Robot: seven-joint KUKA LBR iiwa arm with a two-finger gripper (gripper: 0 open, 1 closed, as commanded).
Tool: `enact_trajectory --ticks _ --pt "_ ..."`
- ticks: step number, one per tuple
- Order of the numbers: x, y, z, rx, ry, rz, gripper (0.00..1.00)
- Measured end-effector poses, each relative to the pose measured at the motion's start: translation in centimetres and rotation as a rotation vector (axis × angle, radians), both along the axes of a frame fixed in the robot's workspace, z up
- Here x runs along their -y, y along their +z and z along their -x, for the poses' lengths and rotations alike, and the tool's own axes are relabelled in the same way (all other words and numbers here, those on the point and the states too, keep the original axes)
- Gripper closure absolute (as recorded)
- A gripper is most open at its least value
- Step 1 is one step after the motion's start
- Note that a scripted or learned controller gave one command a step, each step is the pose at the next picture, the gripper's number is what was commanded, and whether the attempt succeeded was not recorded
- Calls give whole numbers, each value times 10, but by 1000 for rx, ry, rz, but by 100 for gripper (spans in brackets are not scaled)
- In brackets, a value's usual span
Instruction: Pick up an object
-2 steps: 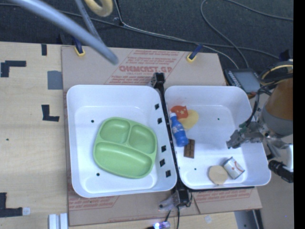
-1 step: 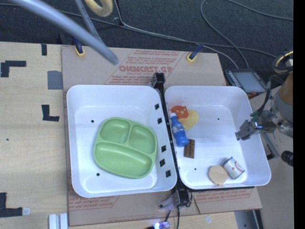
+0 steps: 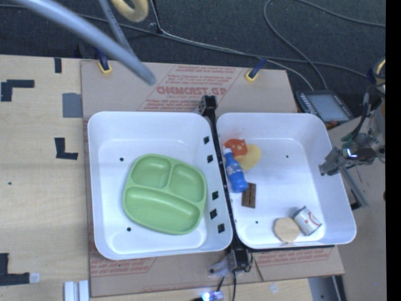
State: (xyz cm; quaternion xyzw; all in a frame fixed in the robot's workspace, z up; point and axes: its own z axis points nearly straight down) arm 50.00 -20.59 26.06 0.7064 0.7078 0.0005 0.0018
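The right bin (image 3: 313, 130) holds several small objects. A blue bottle (image 3: 235, 173) lies by the bin's left wall, with a red-orange item (image 3: 235, 145) and a yellow piece (image 3: 251, 157) just above it. Below the bottle lies a brown bar (image 3: 249, 195). At the bin's lower right, a small silver can (image 3: 307, 220) sits next to a beige round piece (image 3: 287, 230). My gripper (image 3: 332, 165) hangs at the right bin's right rim, outside the objects and well apart from all of them. Nothing is seen in it.
The left bin (image 3: 106, 137) holds a green divided plate (image 3: 165, 194). A black divider (image 3: 216, 168) runs between the bins. Cables and a dark device (image 3: 326, 107) lie behind the right bin. Grey tubes (image 3: 94, 27) cross the upper left.
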Motion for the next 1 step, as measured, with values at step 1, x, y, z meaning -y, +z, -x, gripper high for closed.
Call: enact_trajectory --ticks 1 --pt "-55 -5 -11 -4 4 -2 100"
